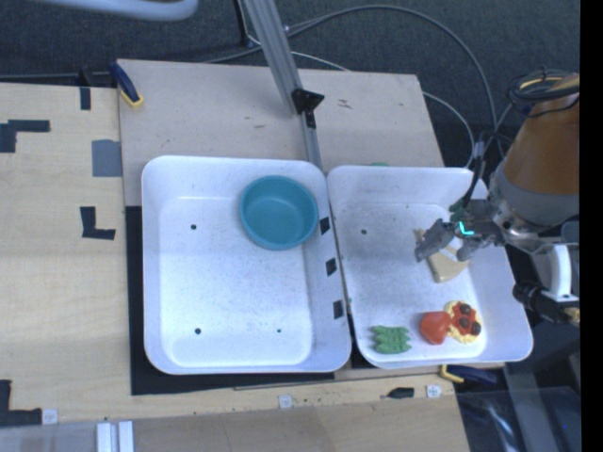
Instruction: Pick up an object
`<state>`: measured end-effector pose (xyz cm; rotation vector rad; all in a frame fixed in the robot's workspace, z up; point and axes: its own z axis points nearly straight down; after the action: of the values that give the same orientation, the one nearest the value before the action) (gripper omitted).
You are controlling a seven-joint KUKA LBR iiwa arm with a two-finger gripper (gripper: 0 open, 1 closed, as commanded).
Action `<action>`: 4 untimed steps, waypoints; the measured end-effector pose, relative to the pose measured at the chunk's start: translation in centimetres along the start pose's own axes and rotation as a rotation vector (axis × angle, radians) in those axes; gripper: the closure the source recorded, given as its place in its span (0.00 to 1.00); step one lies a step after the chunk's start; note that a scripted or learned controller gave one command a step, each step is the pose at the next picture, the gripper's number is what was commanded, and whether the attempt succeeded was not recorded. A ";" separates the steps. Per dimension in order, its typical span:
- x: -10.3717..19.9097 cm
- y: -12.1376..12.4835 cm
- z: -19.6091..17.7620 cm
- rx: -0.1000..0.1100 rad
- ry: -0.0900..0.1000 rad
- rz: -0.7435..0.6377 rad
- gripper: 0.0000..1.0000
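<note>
Two shallow white bins with rounded corners and a fine dark speckle sit side by side on a pale wooden surface (57,252). The left bin (188,290) holds a round blue bowl (279,212), smooth and glossy, near the bin's far right corner. The right bin (386,252) holds three small toys and a pale block. Along its near edge lies a green piece (391,339) with a bumpy, leafy outline; just to its right is a smooth red, rounded piece (434,328), touching a flat yellow piece (464,321) studded with dark red dots, close to the near right corner. A beige wedge-like block (447,267) with flat faces lies towards the bin's right edge, about midway along it.

The arm (542,158), with its orange band and grey wrist, reaches in over the right edge of that bin. The gripper (443,240), dark metal with a small teal light, hangs just above the beige block, overlapping its far side. Whether the fingers are open or closed cannot be told, nor whether they touch the block.

A grey metal pole (283,55) slants down to the gap between the bins, and black cables curve across the dark floor beyond the surface.
</note>
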<state>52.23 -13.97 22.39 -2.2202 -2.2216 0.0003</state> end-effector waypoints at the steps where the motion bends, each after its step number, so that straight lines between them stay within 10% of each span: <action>1: 0.0 0.0 0.0 0.000 0.000 0.000 0.00; 4: -0.4 -0.5 13.4 -0.002 -0.001 0.000 0.00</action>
<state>51.76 -14.40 8.97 -2.2221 -2.2230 -0.0007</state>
